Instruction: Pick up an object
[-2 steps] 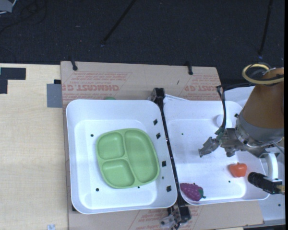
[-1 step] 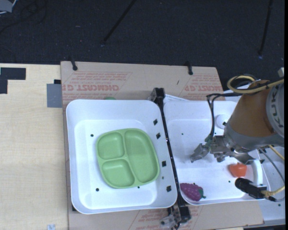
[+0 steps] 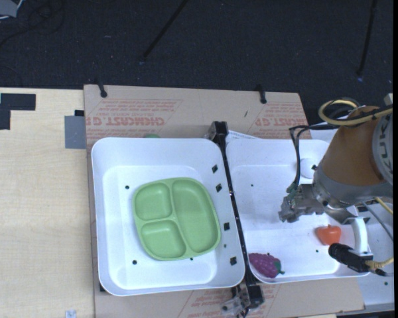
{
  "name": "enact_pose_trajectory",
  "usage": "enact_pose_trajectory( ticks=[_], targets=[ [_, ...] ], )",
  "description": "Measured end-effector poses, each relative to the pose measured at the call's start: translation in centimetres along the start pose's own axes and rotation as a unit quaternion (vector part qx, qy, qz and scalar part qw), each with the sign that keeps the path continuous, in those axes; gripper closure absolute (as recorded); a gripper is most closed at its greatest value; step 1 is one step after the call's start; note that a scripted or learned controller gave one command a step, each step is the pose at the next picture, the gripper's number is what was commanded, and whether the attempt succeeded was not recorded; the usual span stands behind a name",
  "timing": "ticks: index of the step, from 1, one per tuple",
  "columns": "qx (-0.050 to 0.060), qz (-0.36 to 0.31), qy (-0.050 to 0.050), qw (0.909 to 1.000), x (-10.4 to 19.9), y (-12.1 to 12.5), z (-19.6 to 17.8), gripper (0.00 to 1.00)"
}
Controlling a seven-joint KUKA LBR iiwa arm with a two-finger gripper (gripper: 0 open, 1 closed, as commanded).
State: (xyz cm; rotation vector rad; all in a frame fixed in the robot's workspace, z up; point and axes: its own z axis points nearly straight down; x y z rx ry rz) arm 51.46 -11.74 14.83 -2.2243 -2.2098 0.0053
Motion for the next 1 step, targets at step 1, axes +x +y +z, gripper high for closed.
enact_pose_trajectory(
  ticks=[1],
  targets=[
    [-0.004,-0.004,-0.001,1.0000,0.47,-0.06,-4.32,1.00]
  ],
)
